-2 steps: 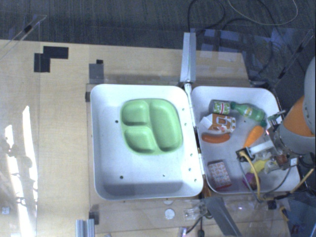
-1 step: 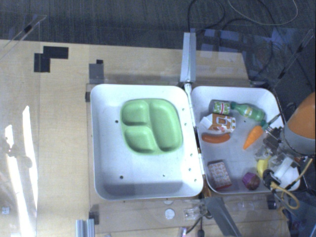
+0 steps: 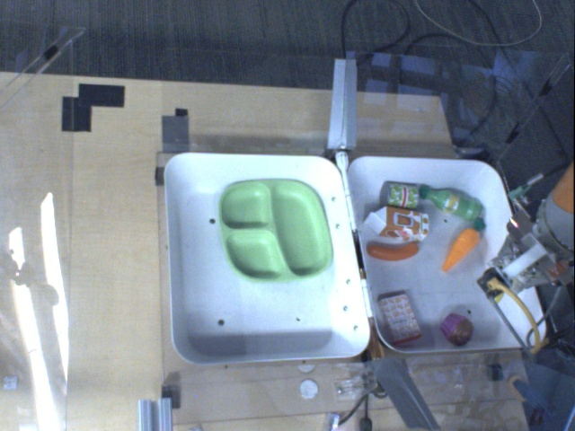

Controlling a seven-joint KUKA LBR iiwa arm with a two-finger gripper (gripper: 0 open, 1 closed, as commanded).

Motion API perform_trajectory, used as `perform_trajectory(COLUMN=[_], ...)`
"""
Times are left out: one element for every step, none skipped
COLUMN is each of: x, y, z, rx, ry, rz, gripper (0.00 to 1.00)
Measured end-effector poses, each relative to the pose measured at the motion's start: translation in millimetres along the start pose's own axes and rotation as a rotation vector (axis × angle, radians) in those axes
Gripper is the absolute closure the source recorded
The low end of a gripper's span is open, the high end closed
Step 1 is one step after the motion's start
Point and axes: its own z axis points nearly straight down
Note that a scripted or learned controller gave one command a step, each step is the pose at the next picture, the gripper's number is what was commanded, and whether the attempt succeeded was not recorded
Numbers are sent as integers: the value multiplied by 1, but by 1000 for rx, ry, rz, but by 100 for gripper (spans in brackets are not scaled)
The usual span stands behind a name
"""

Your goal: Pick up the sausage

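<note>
From above, the sausage (image 3: 393,250) lies in the right bin (image 3: 485,176), just below a small carton (image 3: 402,224) and left of the carrot (image 3: 459,249). The gripper (image 3: 514,275) hangs over that bin's right rim; its opening cannot be told.

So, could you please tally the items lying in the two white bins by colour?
Green: 2, divided plate and bottle
Orange: 2, carrot and sausage
Orange and white: 1, carton
Pinkish: 1, packet
Purple: 1, round fruit
Total: 7
</note>
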Motion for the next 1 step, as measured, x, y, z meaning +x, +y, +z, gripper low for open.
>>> perform_trajectory(x=[-11], y=[12], z=[52], rx=[5], ry=[-4], rz=[246], gripper=[100])
